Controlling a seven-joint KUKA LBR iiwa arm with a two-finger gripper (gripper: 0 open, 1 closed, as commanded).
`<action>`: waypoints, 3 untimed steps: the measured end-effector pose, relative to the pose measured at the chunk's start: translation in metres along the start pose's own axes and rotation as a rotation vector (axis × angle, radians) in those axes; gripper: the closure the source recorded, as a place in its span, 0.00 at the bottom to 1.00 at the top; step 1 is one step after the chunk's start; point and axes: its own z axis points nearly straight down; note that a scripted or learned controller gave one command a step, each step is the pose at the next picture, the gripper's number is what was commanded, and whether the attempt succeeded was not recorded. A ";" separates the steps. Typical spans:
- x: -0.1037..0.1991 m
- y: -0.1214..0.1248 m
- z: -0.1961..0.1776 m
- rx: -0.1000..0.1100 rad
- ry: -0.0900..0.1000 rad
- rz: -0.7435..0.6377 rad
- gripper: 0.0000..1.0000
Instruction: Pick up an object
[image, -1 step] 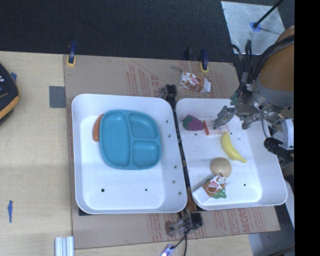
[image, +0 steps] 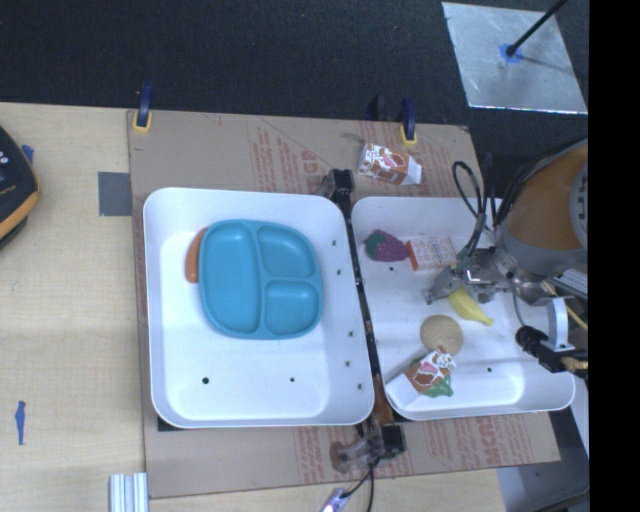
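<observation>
My gripper (image: 462, 283) hangs low in the right bin (image: 500, 400), reaching in from the right under the grey arm with its orange band (image: 545, 215). A yellow banana (image: 472, 309) lies just below and in front of it, touching or nearly touching. Left of the gripper sit a purple bunch of grapes (image: 385, 245) and a pale red-printed packet (image: 432, 251). A round tan disc (image: 441, 333) and a small red-and-white carton (image: 430, 373) lie nearer the bin's front. I see nothing lifted off the bin floor.
The left bin (image: 180, 390) holds a blue divided plate (image: 262, 278) with an orange item (image: 191, 258) peeking out at its left edge. Another small carton (image: 390, 165) lies on the cardboard behind the right bin. Cables run beside the arm at the right.
</observation>
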 end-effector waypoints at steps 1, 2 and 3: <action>-0.001 0.001 -0.011 0.000 -0.002 -0.005 1.00; 0.058 0.033 -0.001 -0.002 0.001 -0.003 1.00; 0.118 -0.007 -0.102 -0.004 0.002 -0.001 1.00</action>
